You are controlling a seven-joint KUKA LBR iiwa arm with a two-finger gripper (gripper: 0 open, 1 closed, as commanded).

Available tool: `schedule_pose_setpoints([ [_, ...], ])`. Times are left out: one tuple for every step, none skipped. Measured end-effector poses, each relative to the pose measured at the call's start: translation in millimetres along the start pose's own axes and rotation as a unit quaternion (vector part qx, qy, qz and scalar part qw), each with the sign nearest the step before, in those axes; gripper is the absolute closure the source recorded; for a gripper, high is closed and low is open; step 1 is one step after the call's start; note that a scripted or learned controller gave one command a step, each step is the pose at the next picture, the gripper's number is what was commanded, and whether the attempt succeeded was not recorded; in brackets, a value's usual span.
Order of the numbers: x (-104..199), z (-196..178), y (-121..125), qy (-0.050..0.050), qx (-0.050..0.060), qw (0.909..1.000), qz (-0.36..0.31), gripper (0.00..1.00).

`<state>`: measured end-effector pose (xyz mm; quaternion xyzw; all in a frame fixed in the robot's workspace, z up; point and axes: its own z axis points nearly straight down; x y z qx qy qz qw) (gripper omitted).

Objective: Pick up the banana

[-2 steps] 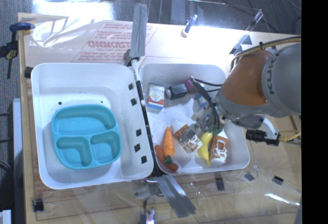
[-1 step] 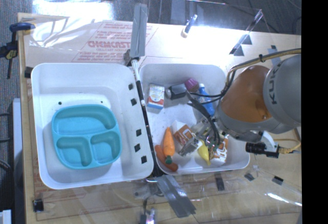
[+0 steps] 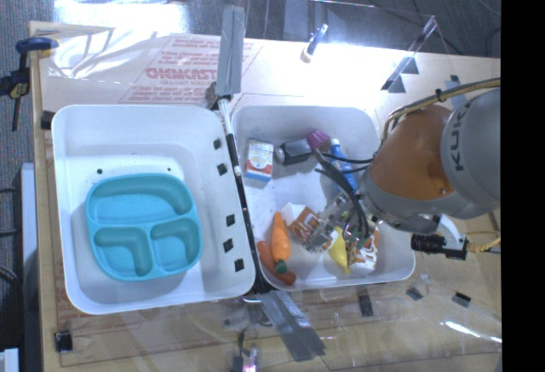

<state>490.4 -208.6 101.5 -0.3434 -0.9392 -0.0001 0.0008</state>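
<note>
You see one curved yellow banana just beside the metal two-finger gripper, whose finger state you cannot tell.

Red print on the clear plastic sheet at the bench's far-left corner, upside down, partly legible, looks like "CHEMCAST"; smaller red lines around it too blurred to read. Dark letters "KU" on the grey arm at right edge. Carton label in right bin unreadable.

Arm bent low; gripper angled down-left.
</note>
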Motion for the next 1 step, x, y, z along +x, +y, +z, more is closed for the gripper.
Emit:
schedule_pose_setpoints([
  [-21.9,-67.3,16.0,0.0,0.0,0.9981,0.061,1.0],
])
